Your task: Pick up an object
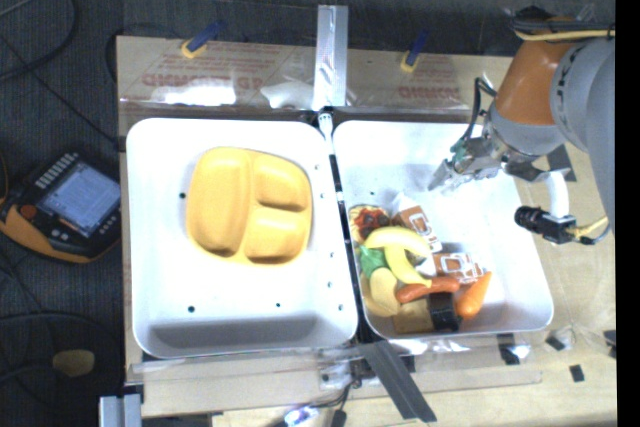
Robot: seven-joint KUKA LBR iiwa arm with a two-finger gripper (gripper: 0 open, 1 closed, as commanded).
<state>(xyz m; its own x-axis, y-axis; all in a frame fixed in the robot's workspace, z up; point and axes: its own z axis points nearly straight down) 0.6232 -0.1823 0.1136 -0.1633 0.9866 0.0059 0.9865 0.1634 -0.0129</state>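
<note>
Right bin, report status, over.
Gripper above right bin, upper part, nothing seen held. Toy food pile low in bin, untouched. Yellow tray in left bin. Path clear.

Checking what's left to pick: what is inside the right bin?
The right bin holds a pile of toy food near its front-left corner: a banana, a carrot, small printed boxes. Whatever lies beneath the pile is covered.

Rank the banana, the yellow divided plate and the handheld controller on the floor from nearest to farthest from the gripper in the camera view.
From the gripper:
1. Banana, in the right bin's pile, below-left of it.
2. Yellow divided plate, in the left bin.
3. Handheld controller, on the floor at the far left.
</note>
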